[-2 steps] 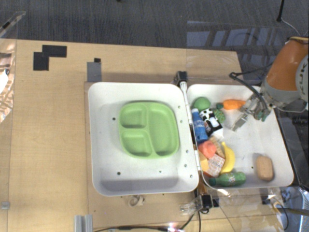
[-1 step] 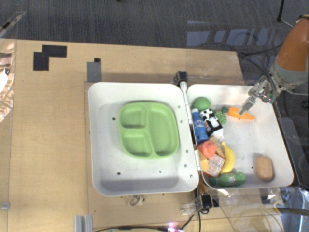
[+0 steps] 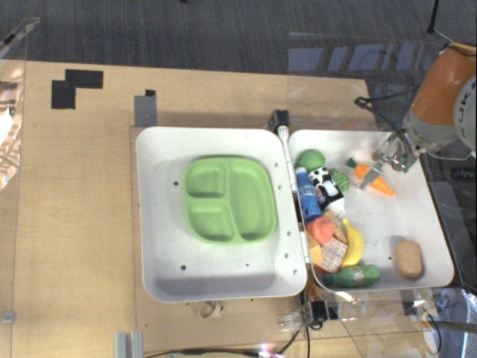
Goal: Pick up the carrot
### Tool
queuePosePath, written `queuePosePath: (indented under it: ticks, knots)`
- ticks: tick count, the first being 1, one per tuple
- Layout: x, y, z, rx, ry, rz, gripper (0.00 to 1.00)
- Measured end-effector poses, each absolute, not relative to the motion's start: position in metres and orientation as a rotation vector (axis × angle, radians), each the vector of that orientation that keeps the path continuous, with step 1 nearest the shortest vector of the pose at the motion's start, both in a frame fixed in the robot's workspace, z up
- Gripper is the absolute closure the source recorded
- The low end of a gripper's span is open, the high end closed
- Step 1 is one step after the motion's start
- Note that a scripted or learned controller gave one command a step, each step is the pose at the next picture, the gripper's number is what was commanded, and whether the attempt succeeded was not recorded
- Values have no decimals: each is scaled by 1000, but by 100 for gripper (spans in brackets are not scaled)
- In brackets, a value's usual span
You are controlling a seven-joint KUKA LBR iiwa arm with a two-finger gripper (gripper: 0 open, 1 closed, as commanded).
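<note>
The right bin (image 3: 436, 222) is the landmark. The gripper (image 3: 393, 157) hangs near its back edge, open and holding nothing, just beside the carrot (image 3: 375, 180). The carrot looks like a light, stiff, smooth toy; take it across its thick middle.
</note>
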State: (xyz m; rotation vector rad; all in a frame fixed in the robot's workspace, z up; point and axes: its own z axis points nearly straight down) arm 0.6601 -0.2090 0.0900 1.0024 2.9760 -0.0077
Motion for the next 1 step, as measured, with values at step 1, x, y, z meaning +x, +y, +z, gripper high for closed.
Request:
queuePosePath:
  ticks: [1]
  knots:
    - [666,-208,105,984,2958,-6,100]
